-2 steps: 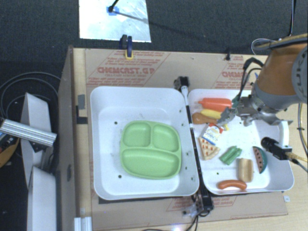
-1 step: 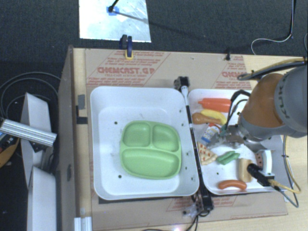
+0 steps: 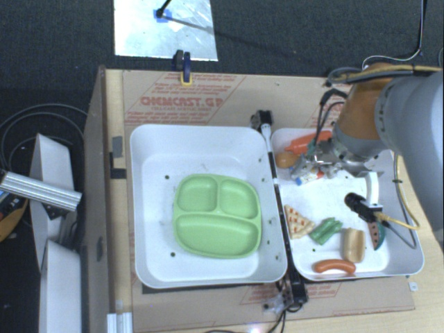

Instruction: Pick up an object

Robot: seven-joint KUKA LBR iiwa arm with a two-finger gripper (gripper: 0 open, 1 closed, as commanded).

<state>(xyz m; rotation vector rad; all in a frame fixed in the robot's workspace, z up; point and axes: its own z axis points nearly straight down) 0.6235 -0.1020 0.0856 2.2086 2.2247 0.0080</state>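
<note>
While poised low over the far left corner of the right bin (image 3: 330,201), showed the claw (image 3: 311,165) buried among wrist hardware and cables from this slant; could not tell whether released, clenched or grasping anything. Saw nothing plainly gripped. Found the likeliest targets crowded right at the claw: a brown lump (image 3: 284,159) just to its left, hard by the bin's left wall, and an orange carrot-like piece (image 3: 302,143) just beyond, towards the far wall, with its long axis running left to right and tilted slightly up at the right end. Noted a small blue-and-red scrap (image 3: 306,177) just on the near side, too small to name. Judged the brown lump the thing the coming move turned on: lay leftwards of the claw, close beside it, so probably called for a short shift left and down, not a long reach. Judged the wall near enough to crowd that side of the grasp. Placed the rest well apart towards the near end: pizza slice (image 3: 298,220), green pod (image 3: 325,229), bun (image 3: 352,245), sausage (image 3: 334,267). Left the green plate (image 3: 216,216) in the left bin (image 3: 159,151) out of the reckoning, both bins sitting side by side on the bench (image 3: 187,96).
</note>
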